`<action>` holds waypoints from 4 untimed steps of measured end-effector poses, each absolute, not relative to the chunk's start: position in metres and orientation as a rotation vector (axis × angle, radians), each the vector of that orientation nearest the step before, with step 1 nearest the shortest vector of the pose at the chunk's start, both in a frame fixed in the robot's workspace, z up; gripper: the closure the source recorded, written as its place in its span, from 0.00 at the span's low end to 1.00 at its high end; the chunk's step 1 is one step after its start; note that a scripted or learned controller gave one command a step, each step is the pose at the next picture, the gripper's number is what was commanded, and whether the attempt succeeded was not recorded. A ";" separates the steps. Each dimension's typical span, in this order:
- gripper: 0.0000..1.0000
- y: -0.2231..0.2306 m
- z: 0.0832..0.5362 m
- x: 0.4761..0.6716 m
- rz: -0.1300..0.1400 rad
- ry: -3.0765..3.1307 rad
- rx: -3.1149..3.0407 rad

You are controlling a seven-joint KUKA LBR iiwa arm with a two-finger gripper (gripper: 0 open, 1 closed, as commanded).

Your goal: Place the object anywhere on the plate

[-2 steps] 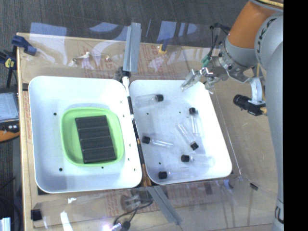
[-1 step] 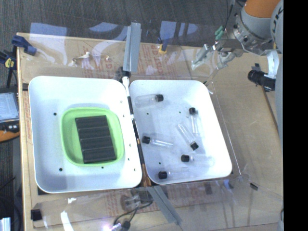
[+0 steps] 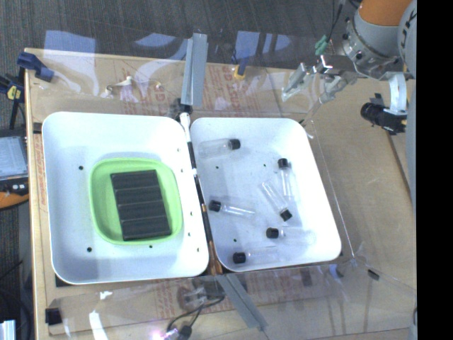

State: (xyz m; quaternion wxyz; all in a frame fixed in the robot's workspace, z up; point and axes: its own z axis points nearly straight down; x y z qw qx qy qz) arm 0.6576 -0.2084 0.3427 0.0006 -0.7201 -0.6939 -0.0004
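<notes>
The clear vials [image 3: 276,193] lie scattered in the right bin [image 3: 322,190], the green plate [image 3: 99,204] in the left. The pincer [image 3: 315,83], fingers apart and holding nothing, hangs beyond the right bin's far-right corner.

Arm [image 3: 382,20] at frame's one o'clock: broad orange band up top, pale grey rounded wrist housing beneath. Grey link ran down right edge. Gripper [image 3: 315,83] was bare silvery metal; two thin fingers [image 3: 294,82] splayed from small bracket. Small green tab at bracket's ten o'clock. Thin dark cable ran beside wrist. Black knobbed fitting on white strap at housing's five o'clock.
</notes>
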 end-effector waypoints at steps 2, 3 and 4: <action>0.00 -0.206 0.348 0.643 0.001 -2.165 -2.270; 0.00 -0.209 0.342 0.642 0.005 -2.044 -2.379; 0.00 -0.206 0.408 0.657 -0.001 -2.009 -2.414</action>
